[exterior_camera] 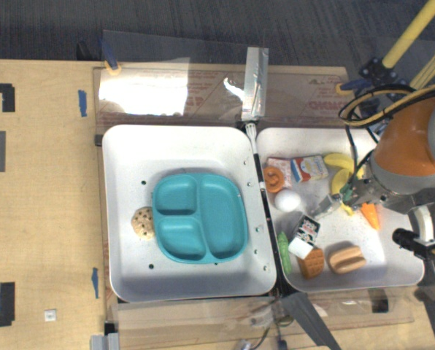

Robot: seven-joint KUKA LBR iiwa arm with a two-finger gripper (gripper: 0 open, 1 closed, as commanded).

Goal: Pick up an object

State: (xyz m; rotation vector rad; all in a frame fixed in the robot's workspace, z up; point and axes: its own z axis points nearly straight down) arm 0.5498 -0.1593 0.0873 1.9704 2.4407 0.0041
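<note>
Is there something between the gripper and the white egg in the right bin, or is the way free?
Nothing visible stands between them. The gripper is low in the right bin, and the white egg lies to its left across bare bin floor. The small black and white carton lies below that line.

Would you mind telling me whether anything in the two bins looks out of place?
One thing: a speckled round cookie lies on the left white bin floor, against the teal divided plate, not on it.

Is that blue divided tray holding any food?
Empty: the blue tray's three compartments show bare; the cookie lies beside it in the left bin.
</note>
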